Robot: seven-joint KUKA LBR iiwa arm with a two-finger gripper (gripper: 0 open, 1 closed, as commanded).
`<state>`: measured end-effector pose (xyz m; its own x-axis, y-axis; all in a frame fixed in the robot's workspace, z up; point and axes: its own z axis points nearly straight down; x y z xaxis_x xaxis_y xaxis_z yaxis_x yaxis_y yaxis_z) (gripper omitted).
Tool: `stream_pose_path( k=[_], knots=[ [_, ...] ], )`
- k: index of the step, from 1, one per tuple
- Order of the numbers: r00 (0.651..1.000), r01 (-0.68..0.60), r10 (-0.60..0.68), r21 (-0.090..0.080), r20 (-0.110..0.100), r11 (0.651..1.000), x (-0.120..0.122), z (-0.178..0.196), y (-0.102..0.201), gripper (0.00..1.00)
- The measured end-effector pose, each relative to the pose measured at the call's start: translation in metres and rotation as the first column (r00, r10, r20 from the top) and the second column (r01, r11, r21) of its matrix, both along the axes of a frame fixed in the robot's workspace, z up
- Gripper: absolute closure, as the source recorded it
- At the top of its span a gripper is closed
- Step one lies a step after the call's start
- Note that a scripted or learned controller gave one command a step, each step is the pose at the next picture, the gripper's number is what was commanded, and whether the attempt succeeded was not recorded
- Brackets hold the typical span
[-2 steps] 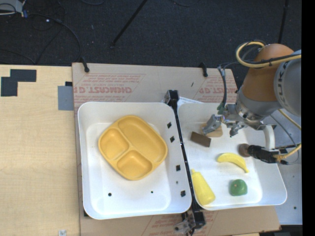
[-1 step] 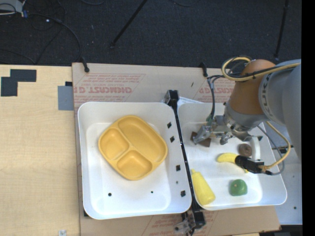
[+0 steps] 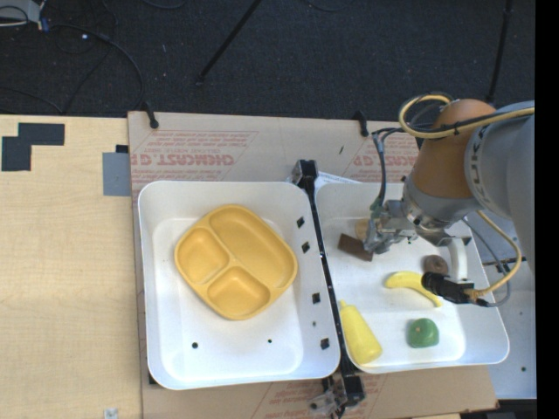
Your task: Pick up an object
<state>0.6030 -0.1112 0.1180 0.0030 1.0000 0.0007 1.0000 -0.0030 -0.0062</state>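
My gripper [image 3: 377,236] hangs low over the upper left part of the right bin [image 3: 489,352]. Its tip is right beside a small dark brown block [image 3: 352,246], which lies just to its left. I cannot tell whether they touch. A yellow banana [image 3: 409,284] lies below and to the right of the gripper. A yellow bottle-like object [image 3: 360,333] rests by the bin's left wall. A green apple [image 3: 424,333] sits near the front. A small brown round piece [image 3: 434,263] lies under the wrist.
The left bin [image 3: 166,356] holds a yellow divided plate [image 3: 234,260]. A black divider rail [image 3: 319,260] runs between the two bins. The grey arm [image 3: 489,160] comes in from the right over the right bin's far corner.
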Motion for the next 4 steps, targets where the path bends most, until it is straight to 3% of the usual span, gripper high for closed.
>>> stream_pose_path(
  k=[2, 3, 4],
  knots=[
    [1.000, -0.004, 0.004, -0.001, 0.008, 1.000, 0.013, 0.091, 0.007, 1.00],
    [1.000, -0.004, 0.004, -0.001, 0.008, 1.000, 0.007, 0.137, 0.010, 1.00],
    [1.000, -0.006, 0.006, 0.000, 0.002, 1.000, 0.012, 0.126, 0.056, 1.00]
  ],
)
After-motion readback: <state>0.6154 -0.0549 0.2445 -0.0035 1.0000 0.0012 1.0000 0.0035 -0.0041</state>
